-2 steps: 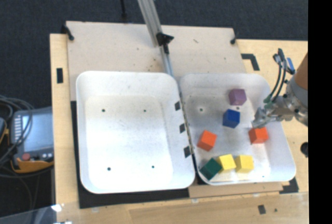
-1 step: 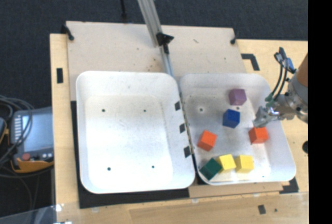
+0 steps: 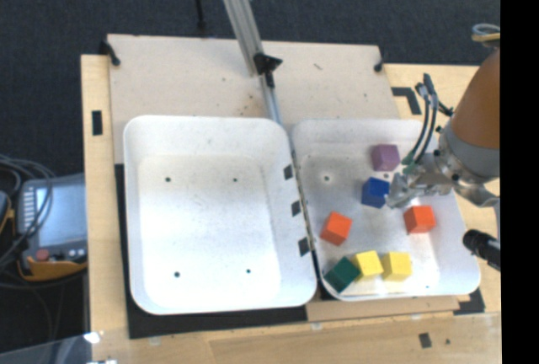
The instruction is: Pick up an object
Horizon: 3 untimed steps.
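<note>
Blue cube: small blue block (image 3: 375,192), probably light, stiff; take opposite flat faces.
Gripper: mine (image 3: 401,192) just beside it; grip state unclear.

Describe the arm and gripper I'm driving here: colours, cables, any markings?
The arm enters from the right: a broad orange band, then a grey wrist section below it. Dark cables with a hint of green loop along its left side down toward the tool. The gripper is a small pale grey metal assembly; its detail is too blurred to make out, and I can see no markings.
</note>
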Each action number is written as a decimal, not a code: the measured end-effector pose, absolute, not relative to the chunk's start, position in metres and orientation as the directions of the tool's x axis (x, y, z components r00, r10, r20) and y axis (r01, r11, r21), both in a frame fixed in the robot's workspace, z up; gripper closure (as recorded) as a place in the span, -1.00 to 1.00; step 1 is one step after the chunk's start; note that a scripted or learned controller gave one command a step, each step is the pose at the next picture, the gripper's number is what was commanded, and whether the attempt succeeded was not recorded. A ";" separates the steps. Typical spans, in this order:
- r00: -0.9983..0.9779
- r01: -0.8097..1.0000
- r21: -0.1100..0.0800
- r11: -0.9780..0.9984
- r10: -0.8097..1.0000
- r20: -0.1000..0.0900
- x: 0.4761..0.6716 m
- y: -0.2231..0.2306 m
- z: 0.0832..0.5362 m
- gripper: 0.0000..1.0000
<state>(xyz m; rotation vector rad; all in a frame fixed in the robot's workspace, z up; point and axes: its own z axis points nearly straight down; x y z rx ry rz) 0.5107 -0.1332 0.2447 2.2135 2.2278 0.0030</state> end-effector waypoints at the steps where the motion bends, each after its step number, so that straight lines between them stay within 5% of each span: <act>1: -0.008 1.000 -0.001 0.008 1.000 0.002 0.527 -0.078 0.235 1.00; 3: -0.007 1.000 0.000 0.007 1.000 0.001 0.542 0.010 0.228 1.00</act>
